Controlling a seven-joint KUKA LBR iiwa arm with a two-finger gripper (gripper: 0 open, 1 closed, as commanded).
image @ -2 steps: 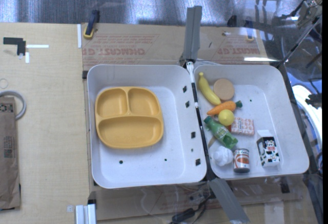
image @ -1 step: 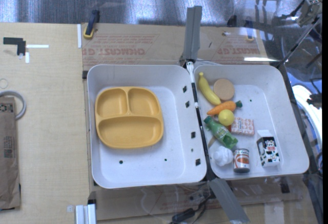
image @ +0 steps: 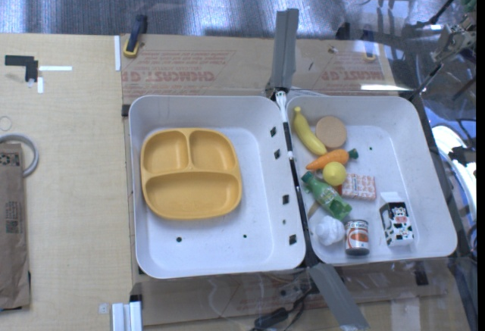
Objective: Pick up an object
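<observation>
Food toys waiting for a pick

Yellow tray (image: pixel 192 173) lies flat and alone in the left bin (image: pixel 212 246). Right of the tray, the right bin (image: pixel 409 148) holds the banana (image: pixel 309 132), green bottle (image: pixel 327 197), carrot (image: pixel 331 158), lemon (image: pixel 334 173) and can (image: pixel 357 237), bunched close. Farthest from the tray, the milk box (image: pixel 396 223) stands apart, so it looks easiest to grab. How the tool is set, I cannot tell.

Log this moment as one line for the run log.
left bin: yellow divided plastic plate | right bin: yellow banana, orange carrot, small red-labelled can | pick: not started
</observation>
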